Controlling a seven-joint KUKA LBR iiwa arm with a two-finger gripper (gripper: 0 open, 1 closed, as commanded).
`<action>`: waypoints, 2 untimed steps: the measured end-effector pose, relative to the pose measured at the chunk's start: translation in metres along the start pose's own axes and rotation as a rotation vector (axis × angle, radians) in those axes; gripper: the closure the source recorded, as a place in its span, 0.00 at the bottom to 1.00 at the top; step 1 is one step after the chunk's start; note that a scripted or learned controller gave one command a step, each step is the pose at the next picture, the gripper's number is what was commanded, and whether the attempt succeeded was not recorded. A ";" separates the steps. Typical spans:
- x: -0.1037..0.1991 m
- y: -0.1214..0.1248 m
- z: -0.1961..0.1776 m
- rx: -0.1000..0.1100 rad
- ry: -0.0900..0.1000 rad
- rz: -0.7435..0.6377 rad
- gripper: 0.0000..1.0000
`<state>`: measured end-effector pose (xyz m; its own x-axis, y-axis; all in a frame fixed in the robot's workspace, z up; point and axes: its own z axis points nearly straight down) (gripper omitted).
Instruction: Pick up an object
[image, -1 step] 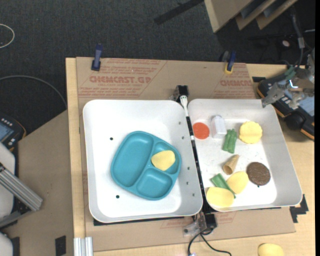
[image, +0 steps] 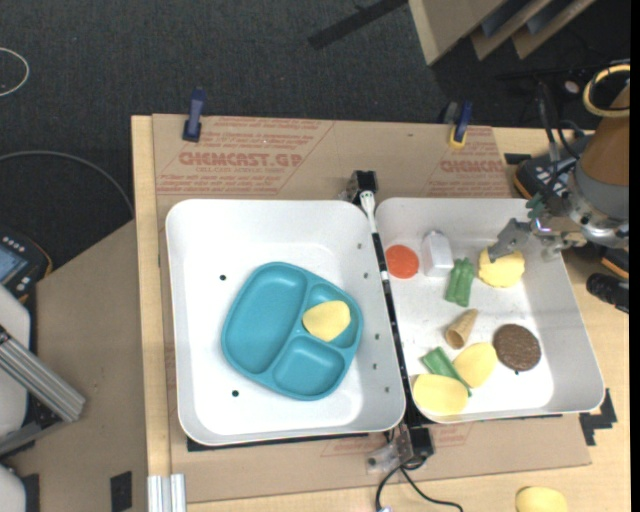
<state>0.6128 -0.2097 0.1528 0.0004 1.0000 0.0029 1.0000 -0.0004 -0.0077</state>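
— Where is the gripper (image: 528, 236)?

— Over the right bin (image: 585, 345), well to the right of the orange disc (image: 402, 262) and a little farther toward the back of the bench than it. The grey arm (image: 605, 185) comes in from the right behind it.

— Parted or closed?

— I cannot tell. The tool end is small and blurred from above, and nothing can be made out held in it.

— What lies nearest to it?

— A yellow lump (image: 500, 268), right of the orange disc and about level with it. The gripper sits just beside the lump's upper right edge; whether they touch is not clear.

— And between the lump and the disc?

— A small white piece (image: 436, 250) just right of the disc, then a green stick (image: 459, 282), slightly tilted, right of the disc and a bit nearer the front.

— Farther forward?

— A tan cone (image: 461, 327) lies front-right of the disc. Beyond it, farther right, is a brown round piece (image: 518, 347). A yellow slice (image: 477, 364) touches a small green piece (image: 438, 362), and a second yellow slice (image: 440, 394) lies frontmost, almost straight ahead of the disc.

— What is to the disc's left?

— The left bin (image: 190, 300), with a teal divided plate (image: 270, 330) front-left of the disc. A pale yellow piece (image: 326, 320) rests in the plate's compartment closest to the disc.
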 end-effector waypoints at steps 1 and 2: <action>0.010 -0.058 0.073 0.003 0.001 0.002 0.00; 0.106 -0.116 -0.001 -0.004 0.002 -0.006 0.00</action>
<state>0.4973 -0.1035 0.1547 -0.0057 1.0000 0.0052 1.0000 0.0057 -0.0039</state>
